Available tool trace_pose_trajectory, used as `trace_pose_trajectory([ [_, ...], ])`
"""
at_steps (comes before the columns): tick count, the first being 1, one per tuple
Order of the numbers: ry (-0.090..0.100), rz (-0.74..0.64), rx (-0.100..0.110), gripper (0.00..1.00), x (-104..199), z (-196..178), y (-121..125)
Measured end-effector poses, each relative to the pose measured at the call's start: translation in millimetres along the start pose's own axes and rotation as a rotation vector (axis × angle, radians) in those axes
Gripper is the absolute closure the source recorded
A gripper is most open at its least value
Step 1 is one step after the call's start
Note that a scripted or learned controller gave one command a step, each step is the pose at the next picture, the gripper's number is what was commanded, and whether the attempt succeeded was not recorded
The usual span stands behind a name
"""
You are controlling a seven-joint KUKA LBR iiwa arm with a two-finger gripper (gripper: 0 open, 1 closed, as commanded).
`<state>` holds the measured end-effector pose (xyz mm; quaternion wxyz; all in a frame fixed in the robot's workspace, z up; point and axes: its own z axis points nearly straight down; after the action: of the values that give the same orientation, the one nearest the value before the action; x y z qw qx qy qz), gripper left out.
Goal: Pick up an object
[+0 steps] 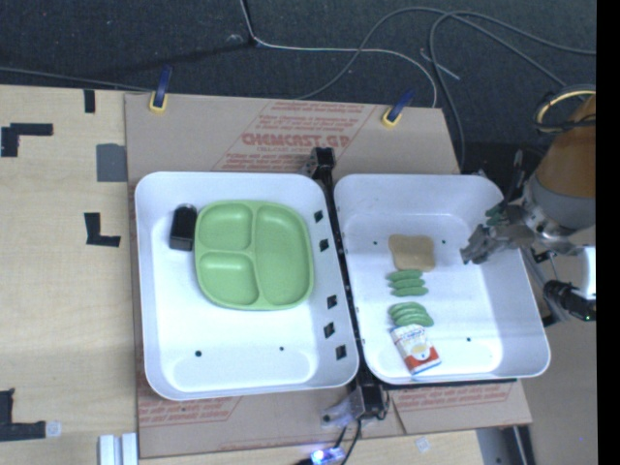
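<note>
Objects for picking lie in the right bin [504,289], lower right of centre in the frame: a tan slice of bread [413,252] near the bin's middle, a small green pea pod [407,282] just below it, a second, fatter green pod [411,314] below that, and a small white-and-red carton [417,348] touching the lower edge of that second pod, close to the bin's near wall. They form a loose column, none of them stacked.

From where I stand, the tool [477,248] hangs at the right side of this bin, above its white floor, near the bin's right wall and level with the bread but well apart from it. Nothing sits between its fingers; whether they are spread or closed I cannot tell, since they read as one dark shape. The grey arm [557,201] with its orange band comes in from the right edge of the frame.

The left bin [155,289] holds a light green divided plate [255,256] with three compartments, and a small black block [182,228] touching the plate's left rim. Both bins rest on a brown cardboard sheet [291,129] on the table [58,289], held by yellow clamps [158,99] at its top edge.
</note>
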<state>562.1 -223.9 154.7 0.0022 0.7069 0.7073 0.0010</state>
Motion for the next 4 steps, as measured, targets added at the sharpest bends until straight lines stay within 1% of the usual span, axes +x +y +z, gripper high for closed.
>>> trace_pose_trajectory([
  [1, 0.000, -0.001, 0.001, 1.00, 2.5, -44.4, -4.0],
  [2, 0.000, -0.001, 0.000, 1.00, 3.5, -92.2, 6.3],
  [3, 0.001, -0.001, 0.002, 1.00, 3.7, -116.8, 7.3],
  [4, 0.003, -0.004, 0.006, 1.00, 57.5, -100.5, 6.9],
])
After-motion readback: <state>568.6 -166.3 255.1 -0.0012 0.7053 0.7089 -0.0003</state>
